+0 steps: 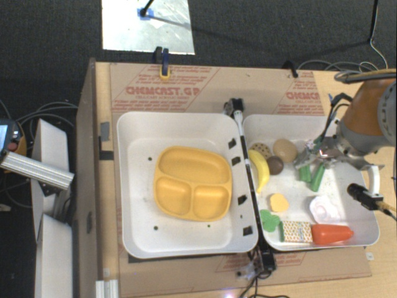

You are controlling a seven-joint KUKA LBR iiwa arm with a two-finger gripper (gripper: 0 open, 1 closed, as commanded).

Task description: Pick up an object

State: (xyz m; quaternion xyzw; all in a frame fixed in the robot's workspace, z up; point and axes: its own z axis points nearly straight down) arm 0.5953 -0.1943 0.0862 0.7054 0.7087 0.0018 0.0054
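Observation:
My gripper [315,156] reaches in from the right and hangs low over the upper middle of the right bin [370,233]. Directly under and just in front of it lies a green stick-shaped toy [314,176], partly covered by the gripper. To its left are a tan egg-shaped piece [285,149], a small dark brown piece [275,164], a speckled cookie [261,149] and a yellow banana [259,170]. Nearer the front sit a yellow slice [278,202], a green leafy piece [268,220], a patterned cracker box [296,231], an orange carrot [330,233] and a white cup [325,209].
The left bin [133,185] holds a yellow divided plate [191,183]. A black-clipped divider [243,172] runs between the bins. The arm's orange band and grey body [372,117] fill the right bin's upper right corner. Cables lie beyond the bench's back edge.

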